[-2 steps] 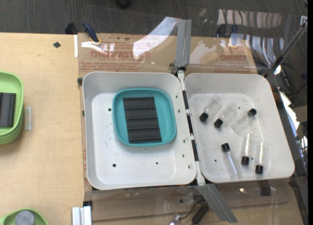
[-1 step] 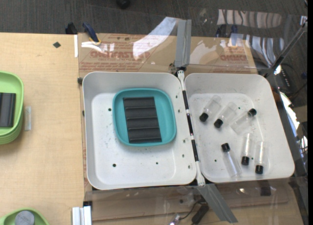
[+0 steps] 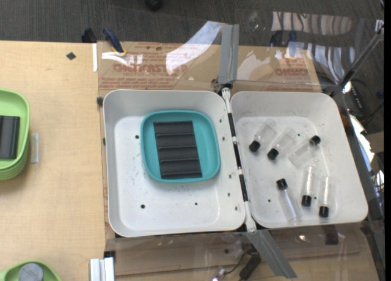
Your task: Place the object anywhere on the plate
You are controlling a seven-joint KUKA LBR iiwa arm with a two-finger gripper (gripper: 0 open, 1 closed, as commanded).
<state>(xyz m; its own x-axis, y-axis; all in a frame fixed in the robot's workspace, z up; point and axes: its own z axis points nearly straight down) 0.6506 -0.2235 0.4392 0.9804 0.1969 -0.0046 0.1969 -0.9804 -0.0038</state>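
Observation:
A teal square plate [image 3: 149,151] lies in the left white bin [image 3: 122,200], with a dark ribbed block [image 3: 177,148] resting on its middle. In the right white bin [image 3: 342,212] lie several clear plastic vials with black caps: one [image 3: 261,137] near the upper left, another [image 3: 280,144] beside it, one [image 3: 305,148] toward the right, and others such as a vial [image 3: 287,199] along the bottom.
A green plate stack [image 3: 15,170] holding a dark block sits at the left edge on the wooden bench. A clear taped panel [image 3: 208,66] stands behind the bins. A grey-lidded green container [image 3: 29,272] shows at the bottom left.

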